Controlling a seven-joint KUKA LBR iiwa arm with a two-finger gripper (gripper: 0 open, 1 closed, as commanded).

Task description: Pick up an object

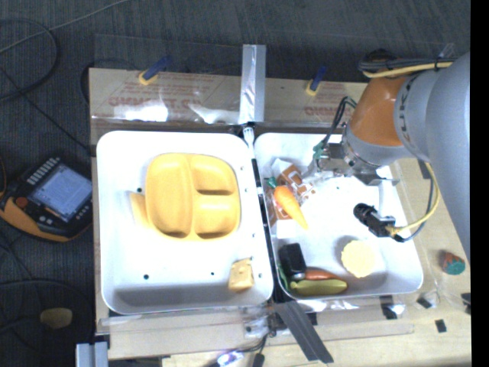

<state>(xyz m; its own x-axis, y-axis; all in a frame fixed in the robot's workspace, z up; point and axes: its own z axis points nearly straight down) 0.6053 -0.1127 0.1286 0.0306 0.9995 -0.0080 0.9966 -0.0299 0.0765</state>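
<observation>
Gripper (325,159): above right bin (405,270) top edge, near carrot (289,203); fingers' state cannot tell. Risk: crowded carrot and wrapper (293,179) against divider, likely glancing miss.

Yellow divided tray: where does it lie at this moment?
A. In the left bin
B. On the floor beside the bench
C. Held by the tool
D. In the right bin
A. The yellow divided tray rests flat on the floor of the left bin, apart from the carrot and other small items in the right bin.
</observation>
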